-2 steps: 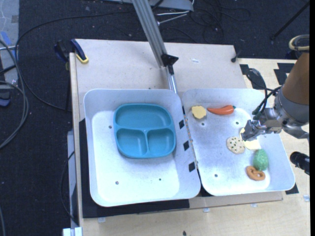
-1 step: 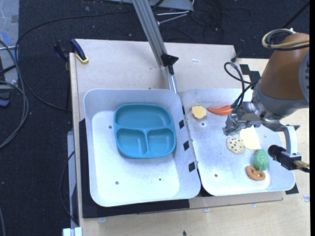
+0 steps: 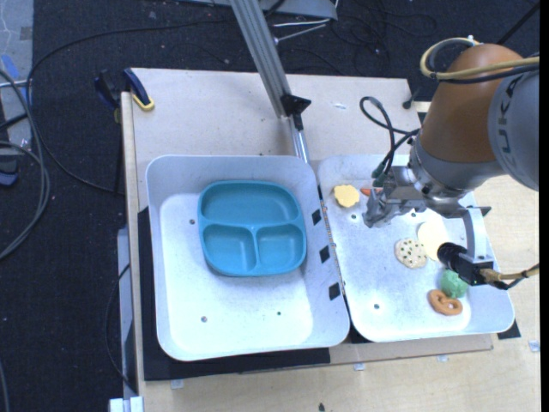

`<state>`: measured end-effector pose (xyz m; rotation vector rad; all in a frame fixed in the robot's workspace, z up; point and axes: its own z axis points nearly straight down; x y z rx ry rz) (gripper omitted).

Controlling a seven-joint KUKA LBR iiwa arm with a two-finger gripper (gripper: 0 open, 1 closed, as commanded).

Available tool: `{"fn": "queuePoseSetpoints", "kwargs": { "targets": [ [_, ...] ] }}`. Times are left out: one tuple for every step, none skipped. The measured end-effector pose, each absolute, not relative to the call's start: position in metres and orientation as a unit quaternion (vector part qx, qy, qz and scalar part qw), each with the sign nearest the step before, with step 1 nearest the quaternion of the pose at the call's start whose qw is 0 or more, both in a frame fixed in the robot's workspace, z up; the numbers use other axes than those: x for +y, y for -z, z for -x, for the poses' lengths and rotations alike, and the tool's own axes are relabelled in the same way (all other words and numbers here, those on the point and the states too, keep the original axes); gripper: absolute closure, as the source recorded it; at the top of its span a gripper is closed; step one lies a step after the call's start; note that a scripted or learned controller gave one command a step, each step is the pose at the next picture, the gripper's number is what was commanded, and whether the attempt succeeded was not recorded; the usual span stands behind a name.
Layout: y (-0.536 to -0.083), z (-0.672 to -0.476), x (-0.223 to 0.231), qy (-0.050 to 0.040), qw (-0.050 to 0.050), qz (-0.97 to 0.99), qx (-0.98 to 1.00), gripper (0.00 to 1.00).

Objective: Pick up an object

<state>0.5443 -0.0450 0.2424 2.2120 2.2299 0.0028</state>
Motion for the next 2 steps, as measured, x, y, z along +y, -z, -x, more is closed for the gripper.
{"fn": "queuePoseSetpoints", "kwargs": {
  "targets": [
    [-0.249,-0.555,0.004,-0.0012,0.000,-0.704,0.710,1.00],
    [-0.235,-0.573,0.063,-0.0006,0.000,-0.704,0.710,1.00]
  ]
}}
